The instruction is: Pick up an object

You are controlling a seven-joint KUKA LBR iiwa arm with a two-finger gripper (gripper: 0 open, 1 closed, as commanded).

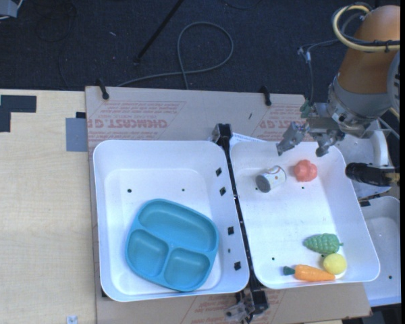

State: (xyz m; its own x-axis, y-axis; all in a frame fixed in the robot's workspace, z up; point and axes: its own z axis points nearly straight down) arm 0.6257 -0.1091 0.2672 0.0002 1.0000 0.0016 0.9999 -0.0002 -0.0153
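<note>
Fingers [305,142] spread, empty, above right bin [354,201] rim; red toy [306,171], cup [271,179] near.

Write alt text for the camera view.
The arm's tool hovers open above the right bin's far edge, holding nothing. That bin holds a cup, a pink toy, a green toy, a lemon and a carrot; the left bin holds a blue tray.

- A robotics lab test bench, seen from above.
- Two shallow white bins [111,155] sit side by side on a cardboard sheet [189,117], centre of the frame.
- Loose black cables [202,46] trail over dark carpet along the top.
- A grey and orange robot arm [368,59] stands at upper right.
- A pale wood-look surface [34,214] with grey tape squares fills the left.
</note>
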